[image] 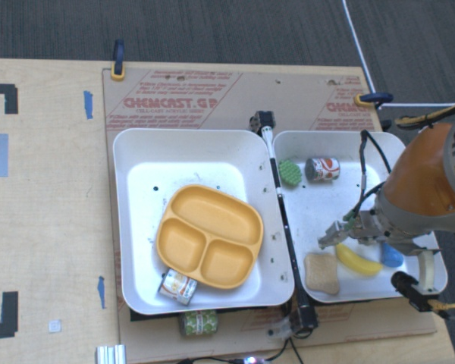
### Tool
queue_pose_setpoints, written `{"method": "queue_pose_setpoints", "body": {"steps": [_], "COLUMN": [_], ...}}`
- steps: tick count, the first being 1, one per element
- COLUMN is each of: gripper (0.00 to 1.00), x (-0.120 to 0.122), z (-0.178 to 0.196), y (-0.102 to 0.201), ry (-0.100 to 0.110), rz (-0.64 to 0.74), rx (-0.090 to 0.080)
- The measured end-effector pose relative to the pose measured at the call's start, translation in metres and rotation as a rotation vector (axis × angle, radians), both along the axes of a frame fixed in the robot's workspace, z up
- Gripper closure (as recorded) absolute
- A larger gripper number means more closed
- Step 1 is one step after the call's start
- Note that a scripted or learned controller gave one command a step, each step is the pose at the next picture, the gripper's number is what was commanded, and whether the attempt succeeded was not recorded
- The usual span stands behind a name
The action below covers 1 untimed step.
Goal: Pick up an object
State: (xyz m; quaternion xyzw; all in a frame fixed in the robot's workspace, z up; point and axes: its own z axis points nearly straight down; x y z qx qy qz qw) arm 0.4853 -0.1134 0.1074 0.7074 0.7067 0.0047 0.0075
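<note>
I have the hand (341, 235) low in the right bin (330, 144), just beside the banana (358, 260); I cannot tell its state. I judge this the approach; next calls for closing squarely on the banana.

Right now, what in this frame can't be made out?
- End effector: its fingers are blurred, so open or shut is unclear.
- Blue object: mostly hidden by the arm; identity unknown.
- Small can: partly tucked under the yellow tray; label too small.
- Soda can: print unreadable.
</note>
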Motion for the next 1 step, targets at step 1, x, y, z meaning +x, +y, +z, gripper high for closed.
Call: {"method": "queue_pose_setpoints", "body": {"steps": [1], "gripper": [0.00], "x": [-0.0039], "z": [-0.0208], "y": [0.0135], "ry": [0.010], "rz": [0.000], "rx": [0.002]}}
